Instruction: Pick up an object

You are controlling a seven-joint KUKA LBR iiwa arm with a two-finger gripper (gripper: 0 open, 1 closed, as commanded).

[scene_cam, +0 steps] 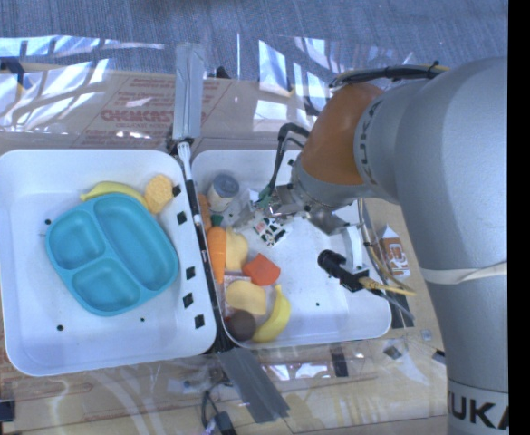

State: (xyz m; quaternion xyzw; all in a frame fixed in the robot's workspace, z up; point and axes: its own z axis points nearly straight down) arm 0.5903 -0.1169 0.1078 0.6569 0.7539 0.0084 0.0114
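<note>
On the left, we see the left bin carrying a blue divided tray, with a yellow banana curled behind it and a small orange piece touching its upper right corner. Across the divider, the right bin holds a crowd along its left wall: a grey cup at the top, a carrot, a red-orange wedge, and lower down a second banana beside a dark round fruit. Our gripper hangs low over this bin, just right of the cup and above the wedge; whether it is spread or closed we cannot tell. We judge this the reaching step, nothing seized so far. Next we would need to settle on one item, likely the wedge or carrot nearby, and descend squarely over it without nudging its neighbours.
</note>
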